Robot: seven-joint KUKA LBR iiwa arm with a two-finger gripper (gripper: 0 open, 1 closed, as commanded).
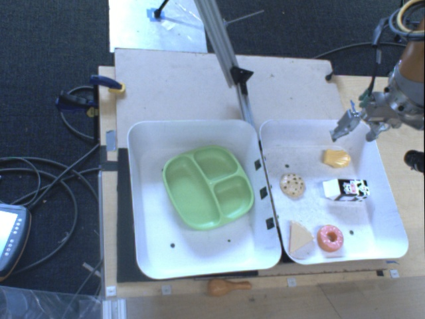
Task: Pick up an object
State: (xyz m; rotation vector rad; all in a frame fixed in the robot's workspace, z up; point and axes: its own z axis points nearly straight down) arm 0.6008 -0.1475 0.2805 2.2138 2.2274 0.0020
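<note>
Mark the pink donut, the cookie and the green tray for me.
pink donut [330,238], camera view, on its frosted ring.
cookie [292,185], camera view, on the middle of its top.
green tray [189,195], camera view, on the floor of its large compartment.

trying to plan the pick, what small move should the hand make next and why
Probably lower the hand a little toward the yellow-orange piece. The hand hovers open above the right bin's far edge with nothing between its fingers, and that piece lies nearest, apart from the cookie and the milk carton.
</note>
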